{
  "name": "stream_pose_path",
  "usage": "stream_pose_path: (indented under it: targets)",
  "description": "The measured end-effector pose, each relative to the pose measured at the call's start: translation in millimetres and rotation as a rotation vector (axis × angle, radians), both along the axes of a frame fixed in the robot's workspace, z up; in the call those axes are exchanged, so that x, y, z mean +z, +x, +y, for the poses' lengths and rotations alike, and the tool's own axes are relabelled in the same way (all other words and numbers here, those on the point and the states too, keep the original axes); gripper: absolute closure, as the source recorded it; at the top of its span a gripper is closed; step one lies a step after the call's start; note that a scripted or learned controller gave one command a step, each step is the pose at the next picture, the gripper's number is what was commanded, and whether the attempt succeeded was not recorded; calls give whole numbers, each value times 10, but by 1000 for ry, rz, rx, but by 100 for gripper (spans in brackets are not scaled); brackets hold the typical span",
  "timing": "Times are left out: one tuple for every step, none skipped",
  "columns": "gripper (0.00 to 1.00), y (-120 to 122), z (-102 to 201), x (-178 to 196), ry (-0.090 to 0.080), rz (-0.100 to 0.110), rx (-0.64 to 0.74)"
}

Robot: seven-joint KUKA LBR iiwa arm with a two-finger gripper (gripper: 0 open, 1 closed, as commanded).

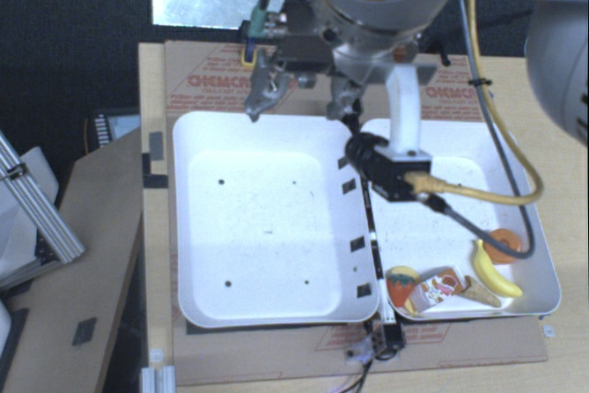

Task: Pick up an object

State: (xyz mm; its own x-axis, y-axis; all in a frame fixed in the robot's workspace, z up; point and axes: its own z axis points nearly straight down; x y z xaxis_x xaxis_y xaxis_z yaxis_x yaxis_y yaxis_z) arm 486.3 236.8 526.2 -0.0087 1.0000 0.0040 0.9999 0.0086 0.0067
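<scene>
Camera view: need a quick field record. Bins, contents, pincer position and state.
left bin: white, shallow, nothing lying in it
right bin: white, objects bunched in its near corner
contents: banana, orange round item, small printed packet, orange-red item
pincer: above far edge of the bins, fingers apart
held object: none between the fingers
cable: yellow, crosses right bin

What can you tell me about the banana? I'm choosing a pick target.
The banana is yellow, smooth and curved, seemingly a plastic toy. It lies flat in the right bin, near its front right corner, tilted diagonally. Its upper end meets an orange round piece; its lower end lies beside a cone-shaped item.
</scene>
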Motion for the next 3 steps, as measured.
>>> stream_pose_path:
  targets:
    - [100, 3, -21, 88, -1, 2, -3]
    - [100, 944, -35, 79, -4, 2, -11]
    - [100, 872, -30, -834, -6, 13, -10]
